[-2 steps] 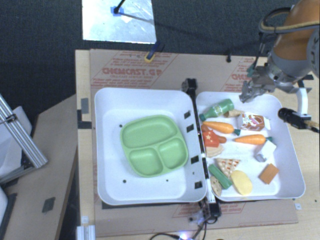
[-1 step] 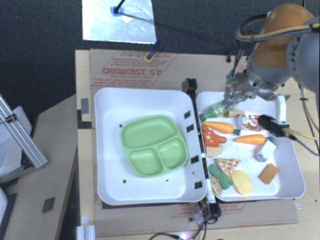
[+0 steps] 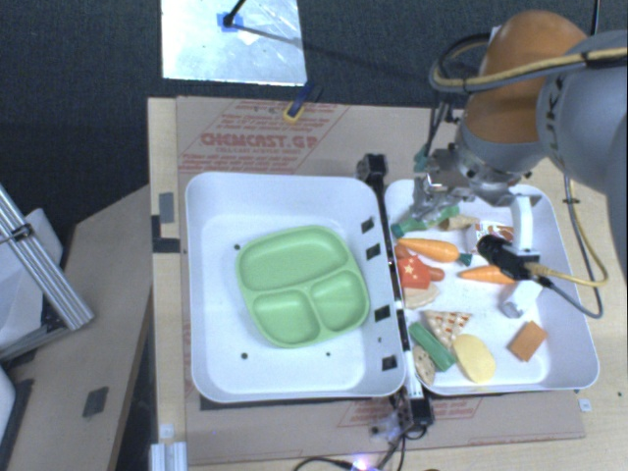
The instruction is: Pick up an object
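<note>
There are two shallow white bins (image 3: 211,263) (image 3: 569,351); at nine o'clock, one green three-compartment plastic tray (image 3: 299,285); at three o'clock, two orange toy carrots (image 3: 427,250) (image 3: 486,274), one yellow oval piece (image 3: 475,358), one orange block (image 3: 528,340).

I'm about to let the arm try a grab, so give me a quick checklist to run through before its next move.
1. Claw over the toy-filled bin: ok. The claw sits at the far end of the right bin.
2. Claw already holding something: cannot tell; clutter hides its tip.
3. Target nearby: ok. A green piece and a carrot lie just in front of the claw.
4. Room around the target: not ok. The carrot touches the red piece, close to the bin's wall.
5. Green plate out of the way: ok. It lies in the left bin.
</note>
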Robot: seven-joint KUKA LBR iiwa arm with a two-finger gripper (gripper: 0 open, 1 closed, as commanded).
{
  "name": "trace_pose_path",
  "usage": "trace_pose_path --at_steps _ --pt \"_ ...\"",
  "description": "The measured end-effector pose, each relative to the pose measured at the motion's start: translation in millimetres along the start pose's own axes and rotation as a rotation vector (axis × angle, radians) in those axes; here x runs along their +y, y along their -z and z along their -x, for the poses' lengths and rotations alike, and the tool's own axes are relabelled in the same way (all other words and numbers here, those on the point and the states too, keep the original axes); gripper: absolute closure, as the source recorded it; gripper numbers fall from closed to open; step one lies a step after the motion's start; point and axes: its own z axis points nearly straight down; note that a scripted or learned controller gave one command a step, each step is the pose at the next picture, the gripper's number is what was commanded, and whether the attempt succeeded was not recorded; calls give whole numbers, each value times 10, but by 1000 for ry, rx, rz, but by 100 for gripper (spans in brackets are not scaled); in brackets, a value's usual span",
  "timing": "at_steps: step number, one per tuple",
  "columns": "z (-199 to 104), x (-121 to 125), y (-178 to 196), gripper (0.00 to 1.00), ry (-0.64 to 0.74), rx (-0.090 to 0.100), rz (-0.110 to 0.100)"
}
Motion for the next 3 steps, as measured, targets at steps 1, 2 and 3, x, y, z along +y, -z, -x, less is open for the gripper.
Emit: trace_pose_path --at_steps 1,2,3 --pt "-512 -162 -154 100 0 0 -2" --pt "-1018 -381 -220 100 0 0 -2" --pt "-1205 -424 -147 100 -2 -1 1"
